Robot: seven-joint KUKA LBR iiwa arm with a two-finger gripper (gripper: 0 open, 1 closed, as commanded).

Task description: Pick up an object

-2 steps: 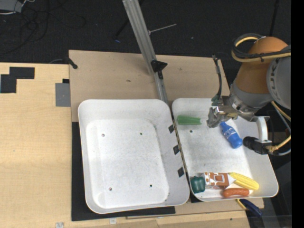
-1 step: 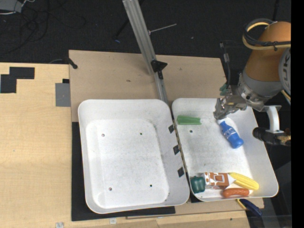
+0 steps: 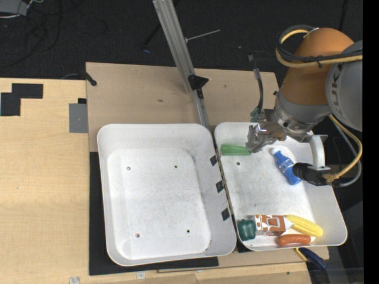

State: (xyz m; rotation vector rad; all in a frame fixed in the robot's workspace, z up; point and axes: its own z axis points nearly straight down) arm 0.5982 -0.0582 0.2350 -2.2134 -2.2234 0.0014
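Note:
My gripper (image 3: 256, 142) hangs low over the far end of the right bin (image 3: 331, 209). It sits at the right end of a flat green piece (image 3: 234, 149) that lies by the bin's far left wall. From this angle I cannot make out whether the piece is gripped. A blue bottle (image 3: 285, 165) with a white cap lies just right of the gripper, apart from it.
At the right bin's near end lie a green cup (image 3: 246, 229), an orange and white box (image 3: 270, 223), a yellow corn cob (image 3: 304, 225) and a red sausage (image 3: 294, 239). The left bin (image 3: 112, 158) stands beside it. A slanted metal rail (image 3: 177, 46) rises behind the bins.

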